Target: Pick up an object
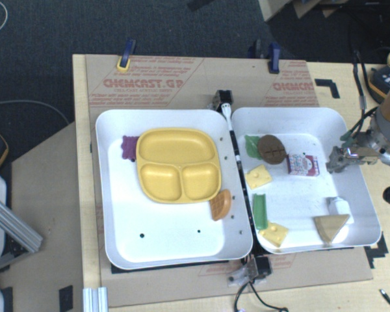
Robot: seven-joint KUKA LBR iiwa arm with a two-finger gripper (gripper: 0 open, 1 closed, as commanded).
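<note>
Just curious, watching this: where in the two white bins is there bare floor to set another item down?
Left bin: a wide bare strip along the near edge, below the yellow divided plate. Right bin: a bare patch mid-floor, between the green stick and the tan wedge. Its far-left corner is crowded.

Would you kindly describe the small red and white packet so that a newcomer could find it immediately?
Look in the right-hand bin, near its middle toward the far side. Just right of the round brown cookie lies the small packet. It is the one item there with red and white printing; its neighbours are plain green, yellow or brown.
</note>
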